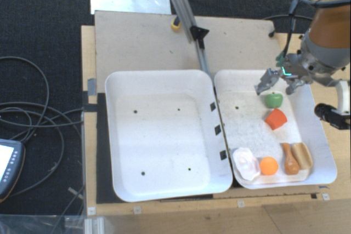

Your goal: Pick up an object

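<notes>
Camera view: claw [279,80] spread apart above one green apple [273,99]; five objects in right bin [323,142].

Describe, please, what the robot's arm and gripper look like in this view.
The arm is grey with a broad orange band above the wrist, and yellowish and dark cables loop beside it. The gripper is grey metal with two fingers; a small teal light glows at its base.

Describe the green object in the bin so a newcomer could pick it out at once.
Start at the right-hand white bin, the one nearest the arm. Near its far edge, right below the gripper, sits a small round green apple. It is the only green item there; its closest neighbour is a red block just in front of it.
</notes>
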You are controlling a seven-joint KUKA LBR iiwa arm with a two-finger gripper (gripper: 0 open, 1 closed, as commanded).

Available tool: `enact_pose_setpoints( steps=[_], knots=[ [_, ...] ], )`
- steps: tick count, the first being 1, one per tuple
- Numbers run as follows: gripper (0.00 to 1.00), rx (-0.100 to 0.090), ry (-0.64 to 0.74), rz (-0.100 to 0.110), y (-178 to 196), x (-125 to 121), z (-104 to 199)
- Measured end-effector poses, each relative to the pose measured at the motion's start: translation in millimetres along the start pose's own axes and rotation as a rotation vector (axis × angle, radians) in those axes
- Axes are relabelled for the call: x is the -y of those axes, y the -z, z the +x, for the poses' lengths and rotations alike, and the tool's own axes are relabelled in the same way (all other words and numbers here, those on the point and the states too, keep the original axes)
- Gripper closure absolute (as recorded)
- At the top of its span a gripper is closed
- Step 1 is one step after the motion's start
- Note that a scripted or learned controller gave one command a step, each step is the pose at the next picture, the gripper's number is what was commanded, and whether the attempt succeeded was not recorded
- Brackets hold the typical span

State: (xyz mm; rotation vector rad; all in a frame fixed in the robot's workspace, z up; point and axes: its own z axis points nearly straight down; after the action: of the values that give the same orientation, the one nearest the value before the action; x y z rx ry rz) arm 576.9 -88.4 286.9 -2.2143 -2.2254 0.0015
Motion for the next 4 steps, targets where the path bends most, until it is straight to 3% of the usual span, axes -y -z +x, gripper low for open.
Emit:
enact_pose_setpoints(
  steps=[1,4],
  knots=[
    [0.00,0.000,-0.002,-0.004,2,-1,0],
    [0.00,0.000,-0.004,0.003,-167,10,6]
  ],
)
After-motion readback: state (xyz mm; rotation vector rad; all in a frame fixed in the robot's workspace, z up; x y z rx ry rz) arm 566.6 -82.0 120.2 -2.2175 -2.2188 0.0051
